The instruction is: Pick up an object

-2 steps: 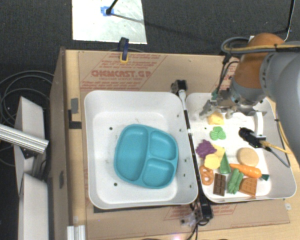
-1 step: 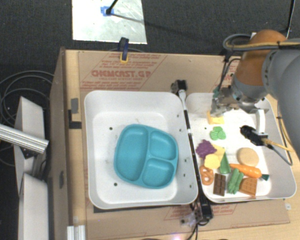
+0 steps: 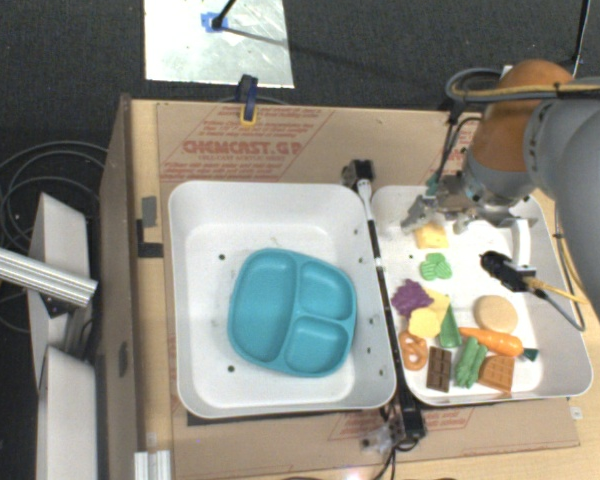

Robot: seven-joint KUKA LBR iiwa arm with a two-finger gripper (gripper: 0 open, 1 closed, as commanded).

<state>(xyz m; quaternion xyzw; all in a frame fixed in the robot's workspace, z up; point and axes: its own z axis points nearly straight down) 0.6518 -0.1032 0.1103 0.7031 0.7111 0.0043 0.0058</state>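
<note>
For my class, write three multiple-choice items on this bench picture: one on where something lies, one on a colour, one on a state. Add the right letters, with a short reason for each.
1. Where does the divided plate lie?
A. In the left bin
B. In the right bin
C. On the cardboard behind the bins

2. What colour is the divided plate?
A. Red
B. Turquoise blue
C. Black

3. What is the state of the carrot?
A. Lifted in the air by the arm
B. Standing on the divided plate
C. Lying in the right bin among other toy foods

Key: 1 A, since the plate rests on the floor of the left bin. 2 B, since its whole surface is turquoise blue. 3 C, since the carrot lies flat in the right bin, beside the round biscuit, while the gripper is over the far end of that bin, near the yellow cheese piece.
</note>
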